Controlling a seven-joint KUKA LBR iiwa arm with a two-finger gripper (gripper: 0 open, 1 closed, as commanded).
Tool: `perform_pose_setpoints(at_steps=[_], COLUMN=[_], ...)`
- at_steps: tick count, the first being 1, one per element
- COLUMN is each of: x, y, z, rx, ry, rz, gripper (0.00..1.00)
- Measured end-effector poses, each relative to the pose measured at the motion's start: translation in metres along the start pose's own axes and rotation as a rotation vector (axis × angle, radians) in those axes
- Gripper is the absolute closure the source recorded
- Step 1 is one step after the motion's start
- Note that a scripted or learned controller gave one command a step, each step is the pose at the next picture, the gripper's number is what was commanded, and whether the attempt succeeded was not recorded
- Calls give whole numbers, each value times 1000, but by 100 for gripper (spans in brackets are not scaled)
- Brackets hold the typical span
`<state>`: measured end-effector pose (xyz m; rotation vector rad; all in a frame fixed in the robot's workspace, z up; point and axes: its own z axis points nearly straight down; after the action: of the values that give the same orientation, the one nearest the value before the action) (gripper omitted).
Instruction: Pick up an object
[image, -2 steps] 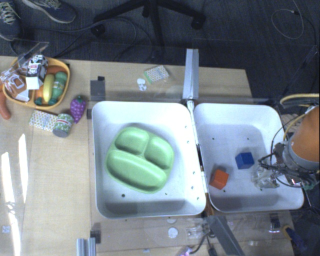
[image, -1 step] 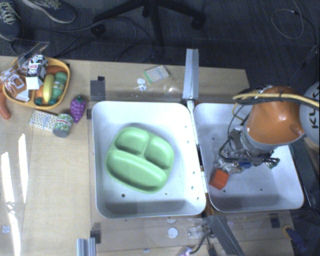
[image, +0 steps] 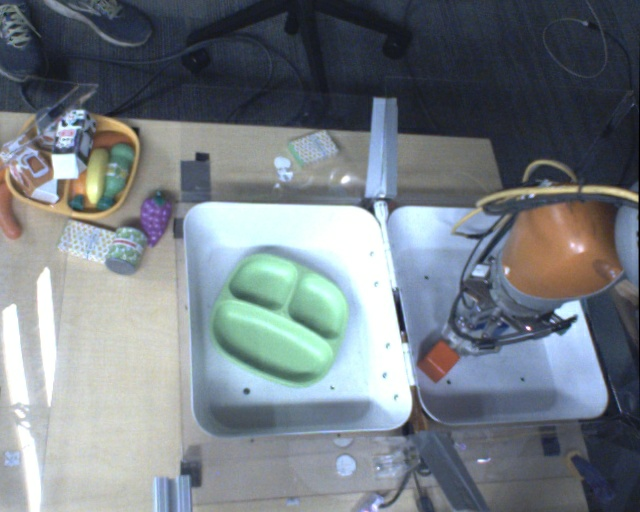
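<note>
— Where is the piece?
— An orange block (image: 437, 361) lies in the right bin (image: 570, 395), near its front-left corner, just beside the gripper (image: 478, 335)

— Jaw state?
— Cannot tell from here

— Handling?
— It looks small, stiff, light; grip it across flat opposite faces, I'd judge

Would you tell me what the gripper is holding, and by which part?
Cannot be told: the gripper is beside the orange block, its tips hidden.
</note>
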<state>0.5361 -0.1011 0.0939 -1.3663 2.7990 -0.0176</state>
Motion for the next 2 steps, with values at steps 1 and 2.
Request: perform_pose_setpoints(at_steps=[1,2], x=[-37,-35], y=[-5,86], z=[-158,-91], rx=[-17,-23], ry=[12,13], rz=[-107,-191], gripper=[100,100])
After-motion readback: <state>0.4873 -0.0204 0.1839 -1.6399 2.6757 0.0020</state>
